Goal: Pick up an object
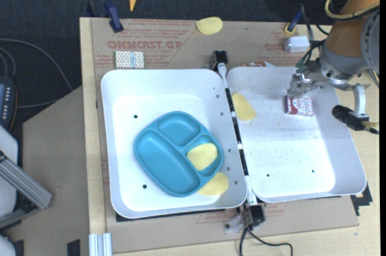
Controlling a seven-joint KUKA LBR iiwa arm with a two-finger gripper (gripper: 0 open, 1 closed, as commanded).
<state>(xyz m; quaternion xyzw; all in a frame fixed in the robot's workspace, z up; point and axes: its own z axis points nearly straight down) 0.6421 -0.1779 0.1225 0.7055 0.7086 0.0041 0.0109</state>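
Observation:
A small red and white packet (300, 106) lies in the right bin (301, 182), near its far right part. My gripper (300, 87) hangs right over the packet's far edge, at or just above it; whether it touches is unclear. A flat yellow piece (243, 108) rests at the right bin's left wall. In the left bin (120, 98) sits a blue divided plate (169, 152) with a yellow piece (203, 155) in its right compartment. Another yellow piece (215, 184) lies beside the plate's near edge.
The arm's grey wrist and orange band (356, 14) reach in from the upper right. On the bench behind the bins lie a yellow disc (209, 25), a patterned packet (129, 59), a blue clip (113, 17) and a white block (297, 43).

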